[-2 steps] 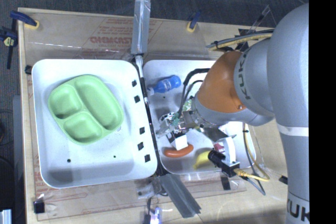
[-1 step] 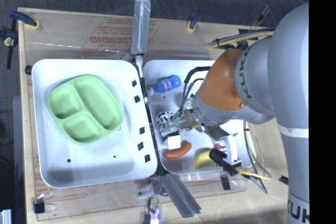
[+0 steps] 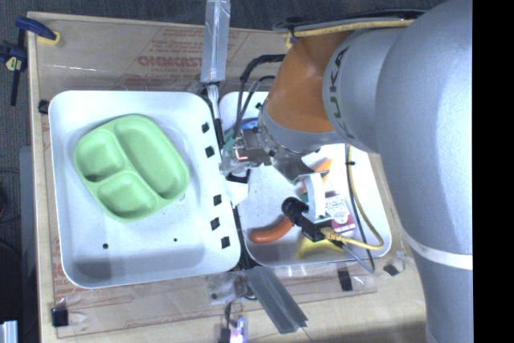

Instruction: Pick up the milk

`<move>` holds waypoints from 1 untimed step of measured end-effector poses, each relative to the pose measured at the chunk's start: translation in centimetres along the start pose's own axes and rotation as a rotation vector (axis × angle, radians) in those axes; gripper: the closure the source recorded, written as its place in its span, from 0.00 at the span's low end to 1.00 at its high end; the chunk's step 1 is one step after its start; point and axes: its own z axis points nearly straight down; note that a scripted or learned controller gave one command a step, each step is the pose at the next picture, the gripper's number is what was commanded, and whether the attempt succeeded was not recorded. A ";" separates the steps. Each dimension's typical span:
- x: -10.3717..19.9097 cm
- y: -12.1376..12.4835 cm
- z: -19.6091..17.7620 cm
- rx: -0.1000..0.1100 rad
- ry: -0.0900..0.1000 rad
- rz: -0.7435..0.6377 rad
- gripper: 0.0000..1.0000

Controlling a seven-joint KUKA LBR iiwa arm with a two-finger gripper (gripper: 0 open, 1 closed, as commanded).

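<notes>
The milk (image 3: 331, 202), a small white carton with a red and pink label, lies in the right bin (image 3: 261, 201) near its middle, partly under the arm. My gripper (image 3: 237, 161) sits low at the right bin's left wall, well to the left of the carton and apart from it. The grey wrist and its orange band cover most of the bin's far half.
A green divided plate (image 3: 131, 165) lies in the left bin (image 3: 136, 257). In the right bin, an orange sausage-like item (image 3: 270, 234) lies near the front wall, something yellow (image 3: 317, 251) beside it, and a small orange piece (image 3: 323, 165) shows behind the carton.
</notes>
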 end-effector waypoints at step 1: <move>4.5 2.2 -0.3 0.027 -0.003 0.414 1.00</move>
